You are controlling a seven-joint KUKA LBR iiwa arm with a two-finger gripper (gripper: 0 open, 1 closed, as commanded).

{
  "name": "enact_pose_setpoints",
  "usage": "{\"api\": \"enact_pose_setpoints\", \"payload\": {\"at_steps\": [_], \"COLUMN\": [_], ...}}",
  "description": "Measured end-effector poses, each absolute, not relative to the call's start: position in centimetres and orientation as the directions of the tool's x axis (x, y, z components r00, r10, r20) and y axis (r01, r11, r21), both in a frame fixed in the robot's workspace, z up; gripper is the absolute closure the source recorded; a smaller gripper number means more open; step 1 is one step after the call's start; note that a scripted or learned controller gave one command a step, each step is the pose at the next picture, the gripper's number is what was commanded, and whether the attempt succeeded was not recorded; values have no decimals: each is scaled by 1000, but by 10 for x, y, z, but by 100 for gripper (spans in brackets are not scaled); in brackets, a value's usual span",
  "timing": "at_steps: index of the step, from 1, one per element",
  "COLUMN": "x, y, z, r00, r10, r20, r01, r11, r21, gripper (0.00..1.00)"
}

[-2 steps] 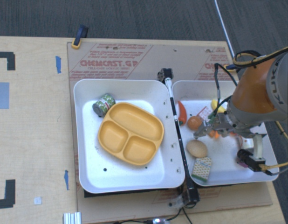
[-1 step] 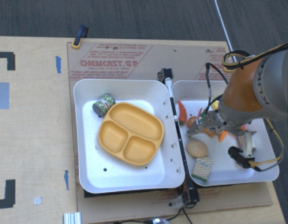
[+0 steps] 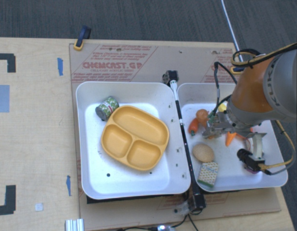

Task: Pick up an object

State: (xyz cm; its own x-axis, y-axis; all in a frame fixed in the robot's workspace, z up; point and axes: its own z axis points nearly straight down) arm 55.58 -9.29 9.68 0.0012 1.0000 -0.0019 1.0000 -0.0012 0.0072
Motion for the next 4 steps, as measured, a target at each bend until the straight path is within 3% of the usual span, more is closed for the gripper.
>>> {"api": "enact_pose_setpoints", "payload": {"at_steps": [1,2,3,4], "x": [495,480,479,480], "y": [-57,1,-47,22], "z": [185,201,184,197], "r00": [-1,-2,1,-2], "r10": [1000,1000,1000,1000], "r20": [1,1,1,1], "r01": [1000,1000,1000,1000], "r11": [1,2,-1,2], "r21": [1,0,-2,3], "gripper": [100,100,100,100]}}
